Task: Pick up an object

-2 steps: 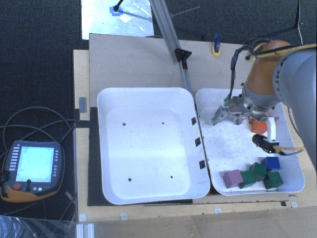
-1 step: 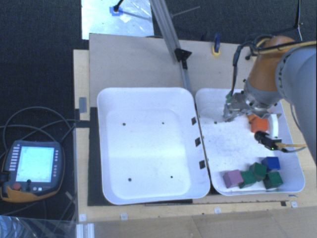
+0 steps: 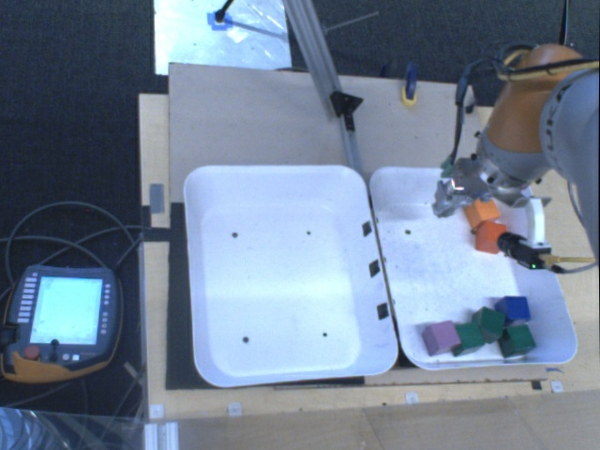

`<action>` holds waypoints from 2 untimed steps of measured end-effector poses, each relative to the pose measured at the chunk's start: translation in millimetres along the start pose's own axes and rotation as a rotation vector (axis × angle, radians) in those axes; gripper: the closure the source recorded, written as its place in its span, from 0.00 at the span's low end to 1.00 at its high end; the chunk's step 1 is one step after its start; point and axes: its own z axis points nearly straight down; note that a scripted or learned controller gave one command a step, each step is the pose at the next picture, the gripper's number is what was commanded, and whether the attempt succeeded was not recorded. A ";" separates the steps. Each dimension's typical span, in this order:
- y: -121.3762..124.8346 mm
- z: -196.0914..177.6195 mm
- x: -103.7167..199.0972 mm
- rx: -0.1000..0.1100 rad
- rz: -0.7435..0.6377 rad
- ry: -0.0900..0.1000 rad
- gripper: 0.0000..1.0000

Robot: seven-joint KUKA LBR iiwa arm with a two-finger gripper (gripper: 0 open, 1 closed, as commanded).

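Start at the near edge of the right-hand shallow white plastic bin (image 3: pixel 412 251): at its five o'clock corner you have a tight cluster of small blocks, a mauve-pink cube (image 3: pixel 438 337) at the left, two dark green cubes (image 3: pixel 488 322) and a blue cube (image 3: pixel 513 307) at the back. They look rigid and light, with flat faces that should give the pads good purchase, but they touch one another (little room to slip a finger between). If you go for one, take the pink cube or the blue one by its free outer faces.

Farther in, toward the bin's one o'clock, two orange blocks (image 3: pixel 485 224) lie touching, just below the two-finger gripper (image 3: pixel 452 195). They stand apart from the cluster, so they are probably the easier pick; grip across opposite flat sides.

You cannot tell how the jaws are set, nor whether anything is in them. The left-hand white bin (image 3: pixel 202 251) lies at nine o'clock.
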 end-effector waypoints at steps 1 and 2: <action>4.9 -62.7 -7.4 -0.003 0.000 -0.001 1.00; 6.9 -107.2 -7.6 -0.001 -0.002 0.000 1.00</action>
